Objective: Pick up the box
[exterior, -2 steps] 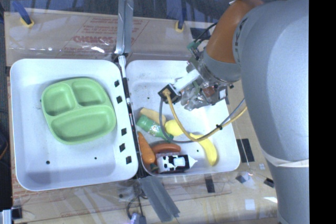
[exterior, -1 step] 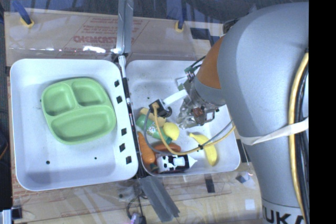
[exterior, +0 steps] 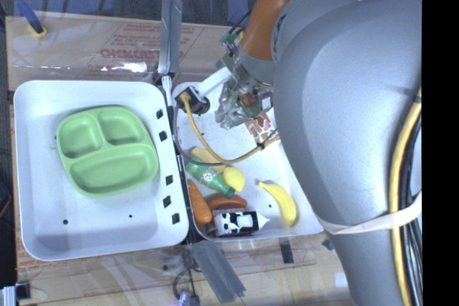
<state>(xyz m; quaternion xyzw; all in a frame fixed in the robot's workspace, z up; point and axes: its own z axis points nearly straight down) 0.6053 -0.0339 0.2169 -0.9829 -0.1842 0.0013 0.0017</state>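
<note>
The box is a small carton with red and white print. It lies in the right bin near its far right, partly hidden under the arm. My gripper hangs low over the bin, right beside the box's upper left edge. Whether it touches the box I cannot tell. The grey arm and its orange band cover the bin's right side.
Near the right bin's front lie a green bottle, a lemon, a banana, a carrot and a black-and-white carton. A yellow cable loops across the bin. A green divided plate sits in the left bin.
</note>
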